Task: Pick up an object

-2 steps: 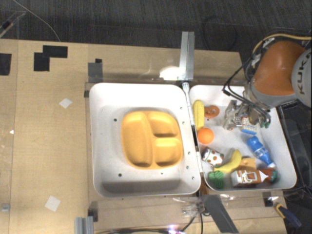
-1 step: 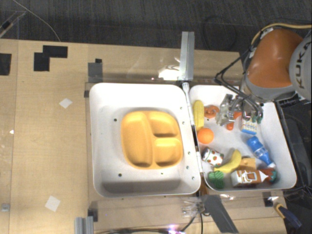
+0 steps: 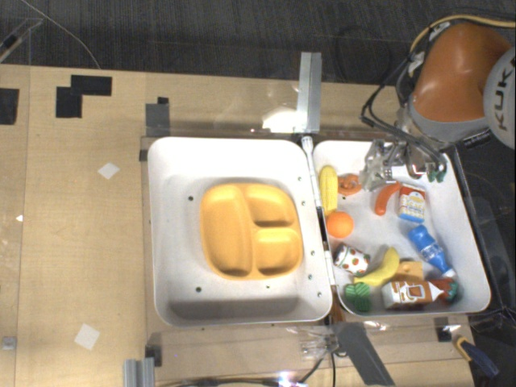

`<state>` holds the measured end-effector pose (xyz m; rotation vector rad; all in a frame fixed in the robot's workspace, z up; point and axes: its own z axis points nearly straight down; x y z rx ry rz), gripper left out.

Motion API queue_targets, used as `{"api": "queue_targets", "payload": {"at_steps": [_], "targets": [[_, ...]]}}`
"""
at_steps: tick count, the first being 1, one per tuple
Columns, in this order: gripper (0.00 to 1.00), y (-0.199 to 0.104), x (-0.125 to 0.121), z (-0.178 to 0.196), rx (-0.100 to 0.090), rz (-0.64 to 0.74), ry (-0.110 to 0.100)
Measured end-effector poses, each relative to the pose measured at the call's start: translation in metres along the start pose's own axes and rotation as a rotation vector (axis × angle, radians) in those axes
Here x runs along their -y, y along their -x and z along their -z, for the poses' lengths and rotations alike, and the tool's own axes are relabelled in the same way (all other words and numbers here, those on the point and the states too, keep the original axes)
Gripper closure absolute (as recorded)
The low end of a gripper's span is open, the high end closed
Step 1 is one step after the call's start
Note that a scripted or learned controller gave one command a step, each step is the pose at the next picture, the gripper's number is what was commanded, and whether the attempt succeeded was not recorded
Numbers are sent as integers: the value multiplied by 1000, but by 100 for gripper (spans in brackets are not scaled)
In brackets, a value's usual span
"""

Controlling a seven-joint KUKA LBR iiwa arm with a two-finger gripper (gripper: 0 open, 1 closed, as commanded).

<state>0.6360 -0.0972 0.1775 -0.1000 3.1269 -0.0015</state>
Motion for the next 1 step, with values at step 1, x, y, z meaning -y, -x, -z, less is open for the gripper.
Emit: {"api": "queue_targets", "payload": {"at_steps": [1], "targets": [[100,-80,6,-85,2,-290,0]]}}
